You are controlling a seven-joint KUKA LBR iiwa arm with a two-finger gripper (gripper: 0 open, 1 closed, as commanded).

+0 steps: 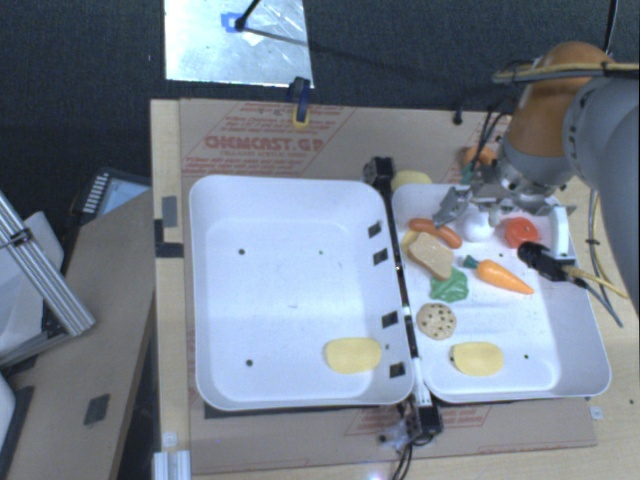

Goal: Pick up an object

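The right bin [575,353] holds several toy foods. Among them are an orange carrot [497,274], a tan bread slice [431,256], a green piece [451,287], a round cookie [436,320], a yellow chip [477,358], a red sausage [436,230] and a red tomato [519,231]. My gripper [497,223] hangs low over the far end of this bin, open. One finger is near the sausage and the other is beside the tomato. A small white piece [480,226] lies between them, not clasped. A second yellow chip [353,354] lies in the left bin [230,268].
A black divider with clips [392,268] runs between the bins. A yellow ball [411,180] rests at the right bin's far rim. The grey arm with its orange band [560,98] comes in from the upper right, and cables trail near the right edge.
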